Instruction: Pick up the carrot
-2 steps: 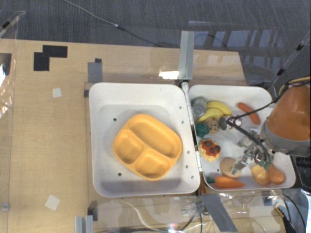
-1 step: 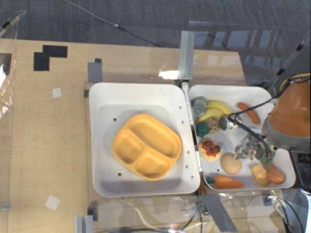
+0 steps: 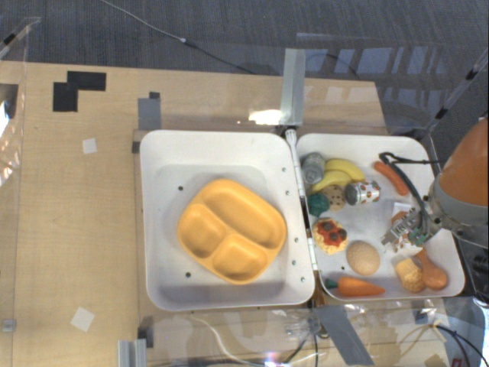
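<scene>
The carrot (image 3: 359,287), orange with a small green top, lies along the front edge of the right bin (image 3: 355,145). My gripper (image 3: 403,232) hangs over the right side of that bin, up and to the right of the carrot and apart from it. Nothing shows between its fingers. The arm's orange band (image 3: 467,170) sits at the right edge of the view.
In the right bin lie a banana (image 3: 341,173), a small can (image 3: 361,193), a red sausage (image 3: 390,177), a pizza-like toy (image 3: 330,235), a tan egg-shaped thing (image 3: 364,258) and bread pieces (image 3: 419,273). The left bin (image 3: 160,159) holds a yellow divided plate (image 3: 231,229).
</scene>
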Controlling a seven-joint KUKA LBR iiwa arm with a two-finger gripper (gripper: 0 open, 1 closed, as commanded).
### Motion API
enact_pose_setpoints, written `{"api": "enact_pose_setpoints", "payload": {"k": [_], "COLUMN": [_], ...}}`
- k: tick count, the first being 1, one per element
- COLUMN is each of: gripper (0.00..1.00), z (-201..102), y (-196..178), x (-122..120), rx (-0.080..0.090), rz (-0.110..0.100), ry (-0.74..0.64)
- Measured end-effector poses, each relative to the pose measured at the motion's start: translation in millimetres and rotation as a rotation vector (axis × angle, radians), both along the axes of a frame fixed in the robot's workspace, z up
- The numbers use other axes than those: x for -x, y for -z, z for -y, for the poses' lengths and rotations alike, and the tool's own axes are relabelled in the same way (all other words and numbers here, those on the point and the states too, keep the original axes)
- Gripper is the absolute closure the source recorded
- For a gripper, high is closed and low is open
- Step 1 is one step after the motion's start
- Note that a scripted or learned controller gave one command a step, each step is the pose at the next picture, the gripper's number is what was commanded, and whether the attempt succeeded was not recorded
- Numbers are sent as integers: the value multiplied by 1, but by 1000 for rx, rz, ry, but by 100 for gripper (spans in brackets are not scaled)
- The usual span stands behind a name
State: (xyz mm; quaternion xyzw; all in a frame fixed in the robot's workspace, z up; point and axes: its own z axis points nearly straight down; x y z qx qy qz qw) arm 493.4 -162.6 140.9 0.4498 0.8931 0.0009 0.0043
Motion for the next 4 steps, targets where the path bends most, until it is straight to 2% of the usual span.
{"api": "enact_pose_setpoints", "payload": {"k": [1, 2, 3, 4], "gripper": [100, 100, 100, 100], "z": [-24, -26, -13, -42], "y": [-56, -107, -98, -137], "x": [4, 4, -10, 5], "rx": [-3, -6, -6, -9], "rz": [1, 1, -3, -1], "ry": [332, 709, 903, 1047]}}
